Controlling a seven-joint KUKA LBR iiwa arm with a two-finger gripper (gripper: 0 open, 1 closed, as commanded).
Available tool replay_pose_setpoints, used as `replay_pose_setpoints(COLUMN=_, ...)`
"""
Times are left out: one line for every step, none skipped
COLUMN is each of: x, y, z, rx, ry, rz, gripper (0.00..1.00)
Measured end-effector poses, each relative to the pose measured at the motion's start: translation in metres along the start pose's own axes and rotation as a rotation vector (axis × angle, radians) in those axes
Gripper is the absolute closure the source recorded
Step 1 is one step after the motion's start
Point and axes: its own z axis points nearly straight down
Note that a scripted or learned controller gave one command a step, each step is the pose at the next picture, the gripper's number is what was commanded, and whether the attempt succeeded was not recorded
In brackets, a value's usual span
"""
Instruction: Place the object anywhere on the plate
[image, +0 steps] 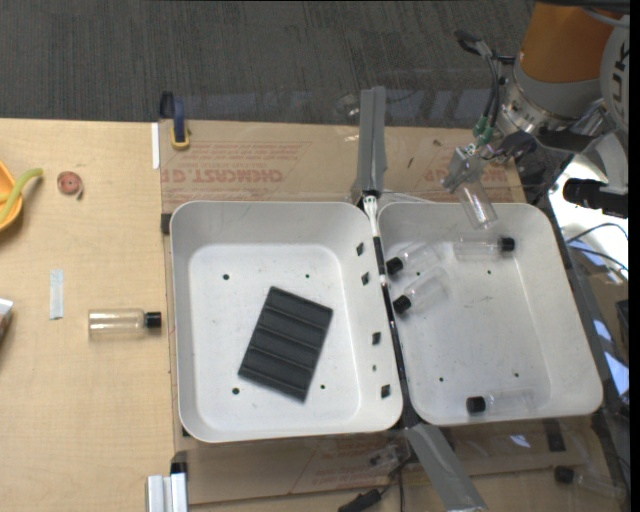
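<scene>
We see the gripper (470, 170) above the right bin's (560, 300) far rim, and whether its jaws are parted or closed we cannot tell. A clear bottle (478, 207) hangs slanted just below it, long axis running down toward the bin. The dark ridged plate (286, 343) lies in the left bin (190, 300), well left of the gripper. The cardboard's (240, 160) upside-down red print reads CHEMCAST.

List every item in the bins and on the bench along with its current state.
claw: raised over the right bin's far edge, a clear bottle hanging from it
held bottle: tilted, at the claw's tip
dark ridged plate: flat in the left bin
capped bottles: lying on their sides in the right bin
bench bottle: on its side, outside the bins
</scene>
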Motion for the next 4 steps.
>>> replay_pose_setpoints(x=0.082, y=-0.046, z=0.032, rx=0.004, ry=0.001, rz=0.163, gripper=1.00)
replay_pose_setpoints(x=0.154, y=-0.064, z=0.059, rx=0.003, ry=0.002, rz=-0.060, gripper=1.00)
replay_pose_setpoints(x=0.237, y=-0.084, z=0.173, rx=0.004, ry=0.002, rz=-0.143, gripper=1.00)
replay_pose_setpoints(x=0.180, y=-0.054, z=0.072, rx=0.003, ry=0.000, rz=0.246, gripper=1.00)
